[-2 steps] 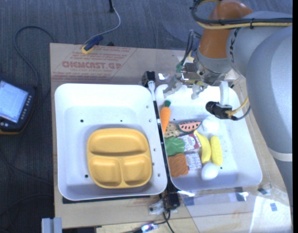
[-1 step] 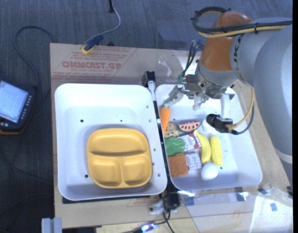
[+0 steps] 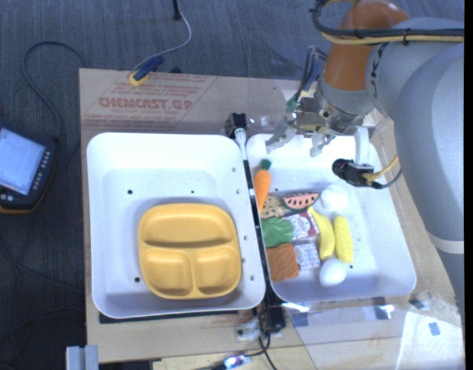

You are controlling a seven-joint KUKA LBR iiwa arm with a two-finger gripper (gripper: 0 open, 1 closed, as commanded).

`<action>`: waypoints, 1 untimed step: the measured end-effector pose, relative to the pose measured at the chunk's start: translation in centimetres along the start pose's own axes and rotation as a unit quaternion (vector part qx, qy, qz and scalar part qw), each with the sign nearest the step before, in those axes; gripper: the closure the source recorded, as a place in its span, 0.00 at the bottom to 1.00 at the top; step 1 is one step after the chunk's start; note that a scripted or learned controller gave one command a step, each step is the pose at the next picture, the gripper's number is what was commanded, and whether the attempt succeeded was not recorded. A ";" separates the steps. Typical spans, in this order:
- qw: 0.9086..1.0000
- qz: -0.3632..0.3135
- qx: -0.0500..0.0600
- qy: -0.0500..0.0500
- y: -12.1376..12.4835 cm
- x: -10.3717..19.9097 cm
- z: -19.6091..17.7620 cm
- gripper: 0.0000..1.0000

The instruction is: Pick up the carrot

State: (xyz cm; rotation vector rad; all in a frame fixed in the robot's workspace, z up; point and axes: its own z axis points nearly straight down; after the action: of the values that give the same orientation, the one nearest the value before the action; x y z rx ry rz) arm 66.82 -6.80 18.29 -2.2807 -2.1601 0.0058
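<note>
The carrot (image 3: 262, 183) is orange with a green top and lies along the left wall of the right bin (image 3: 390, 264), its tip pointing toward the front. My gripper (image 3: 299, 139) hovers over the bin's back edge, up and to the right of the carrot and apart from it. Its fingers (image 3: 277, 138) are spread open with nothing between them.
The right bin also holds a watermelon slice (image 3: 301, 200), a banana (image 3: 324, 233), corn (image 3: 343, 238), two white eggs (image 3: 333, 271), a cookie (image 3: 271, 206) and other toy food. A yellow divided plate (image 3: 190, 249) sits in the left bin (image 3: 113, 176).
</note>
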 end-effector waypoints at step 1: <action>0.999 0.035 -0.005 0.000 0.5 -3.3 8.3 0.00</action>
State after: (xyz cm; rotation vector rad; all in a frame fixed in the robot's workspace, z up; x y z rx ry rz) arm 67.11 -10.12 9.95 -2.3601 -2.0836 -0.0053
